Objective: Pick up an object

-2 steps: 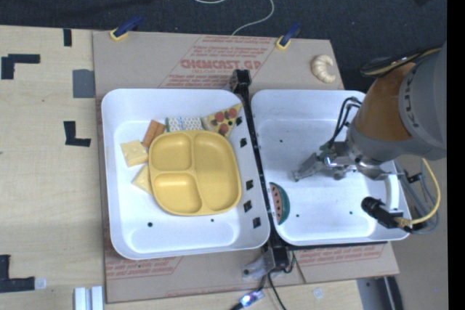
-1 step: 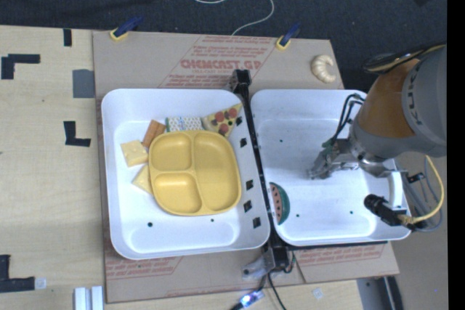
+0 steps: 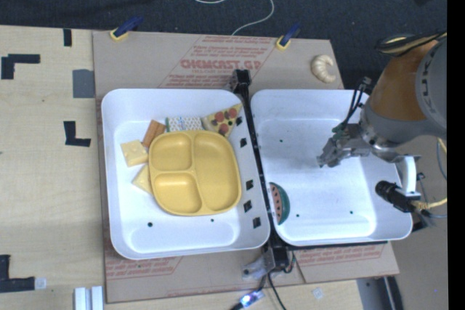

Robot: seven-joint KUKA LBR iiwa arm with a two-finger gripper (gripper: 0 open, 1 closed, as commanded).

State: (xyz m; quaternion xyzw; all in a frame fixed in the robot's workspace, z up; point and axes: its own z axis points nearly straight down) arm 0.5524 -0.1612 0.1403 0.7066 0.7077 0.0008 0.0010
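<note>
We're eyeing the likeliest target, a watermelon-slice toy (image 3: 280, 202), lying against the left wall of the right bin (image 3: 363, 229), close to the divider. Nothing else is sitting on that bin's floor. The tool (image 3: 332, 155) is hanging over the middle of the same bin, well apart from the slice and up toward the far side; how it is set we cannot tell, and we're seeing nothing in it. So we're judging this as the approach step, no grasp yet. Next we're needing a move left and toward the near edge, then a descent tight beside the wall. Over in the left bin (image 3: 120, 229), a yellow divided plate (image 3: 195, 172) is covering several flat food toys (image 3: 135, 152), all on the tabletop (image 3: 43, 156).
</note>
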